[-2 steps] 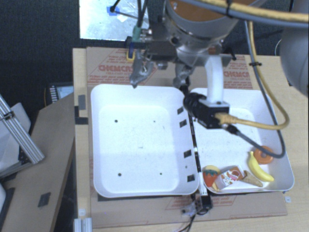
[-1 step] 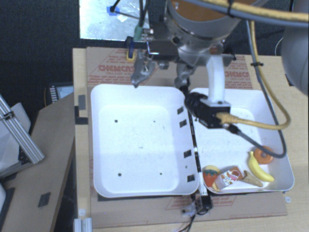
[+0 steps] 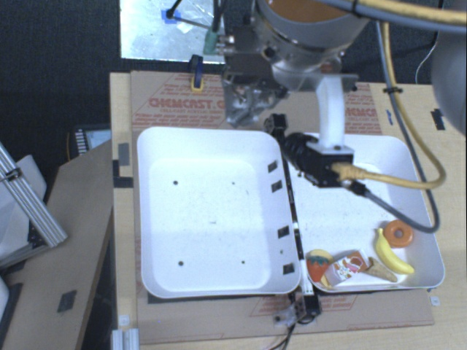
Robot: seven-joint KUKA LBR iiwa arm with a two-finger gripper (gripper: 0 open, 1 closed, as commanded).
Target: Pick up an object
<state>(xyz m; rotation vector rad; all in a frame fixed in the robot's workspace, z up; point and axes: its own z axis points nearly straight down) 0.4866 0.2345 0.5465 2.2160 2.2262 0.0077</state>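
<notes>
Several small objects lie in the front right corner of the right bin (image 3: 408,159): a yellow banana (image 3: 392,254), an orange ring-shaped piece (image 3: 398,233), an orange round fruit (image 3: 319,262), a red and white packet (image 3: 344,268) and a tan wedge (image 3: 379,270). My gripper (image 3: 244,111) hangs over the back edge of the left bin (image 3: 211,210), near the divide between the bins and far from the objects. It looks metallic and blurred. I see nothing held in it.
A white bracket (image 3: 330,119) and a black connector with a yellow cable (image 3: 379,177) hang from the wrist over the right bin's back left. Brown cardboard (image 3: 175,100) lies under both bins. A metal frame (image 3: 29,203) stands at the left.
</notes>
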